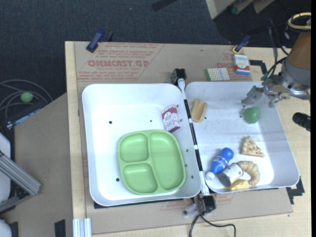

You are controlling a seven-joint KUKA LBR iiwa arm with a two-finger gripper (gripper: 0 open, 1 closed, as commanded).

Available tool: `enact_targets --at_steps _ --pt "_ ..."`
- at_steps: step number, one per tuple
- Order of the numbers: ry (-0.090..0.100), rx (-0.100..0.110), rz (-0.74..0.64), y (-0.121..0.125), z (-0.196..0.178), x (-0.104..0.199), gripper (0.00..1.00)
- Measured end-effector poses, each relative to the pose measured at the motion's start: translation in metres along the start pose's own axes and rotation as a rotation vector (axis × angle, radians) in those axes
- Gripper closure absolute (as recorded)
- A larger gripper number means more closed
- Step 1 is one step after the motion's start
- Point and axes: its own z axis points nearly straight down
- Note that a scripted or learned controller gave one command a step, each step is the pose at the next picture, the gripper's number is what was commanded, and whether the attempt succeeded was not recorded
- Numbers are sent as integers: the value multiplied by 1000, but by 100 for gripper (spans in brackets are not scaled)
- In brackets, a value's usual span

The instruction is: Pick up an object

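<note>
My gripper (261, 99) hangs over the far right corner of the right bin (279, 132), fingers spread open with nothing between them. A green ball (252, 115) lies just in front of it and slightly left, apart from the fingertips. The same bin holds a tan bread-like piece (198, 110) by its left wall, a pizza slice (252, 147), a blue and white bottle (220, 161), a croissant (252, 171) and a yellow wedge (239, 184) near the front.
The left bin (98, 112) holds a green divided plate (149, 161) and a red and white packet (170, 118) leaning near the shared wall. Two small cards (217, 74) lie on the board behind the right bin. A blue clamp (95, 41) sits at the board's far left corner.
</note>
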Motion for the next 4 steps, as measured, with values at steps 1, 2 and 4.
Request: enact_targets --at_steps 1,2,4 --pt "12 2 -5 6 76 -5 0" --pt "1 -1 -2 6 64 -10 100" --pt "3 -1 -2 12 -26 137 100"
